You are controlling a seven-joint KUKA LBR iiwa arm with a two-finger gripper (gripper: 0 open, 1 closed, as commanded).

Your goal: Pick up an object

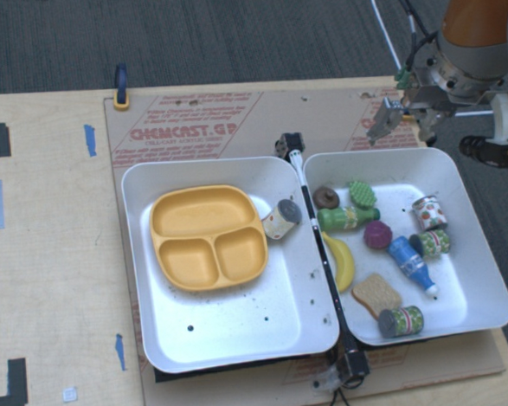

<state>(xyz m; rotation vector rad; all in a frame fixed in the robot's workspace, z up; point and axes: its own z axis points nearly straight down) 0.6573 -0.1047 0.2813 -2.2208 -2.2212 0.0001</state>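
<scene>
My gripper point(402, 120) hangs above the cardboard just behind the right bin's point(476, 217) far edge, under the orange-banded wrist, with nothing seen in it. That bin holds a banana point(341, 263), a bread slice point(377, 292), a blue bottle point(412, 265), a magenta ball point(378, 234), a green cucumber point(349, 219), a brown donut point(326, 198), a leafy green piece point(362, 192) and small cans point(401, 320). In the left bin point(237, 329) lie a yellow divided plate point(209, 236) and a tan cylinder point(281, 219).
Both bins sit on a cardboard sheet point(188, 129) over the wooden bench. A black clamp point(291, 143) stands at the far end of the wall between the bins. Cables point(405, 9) run beside the arm.
</scene>
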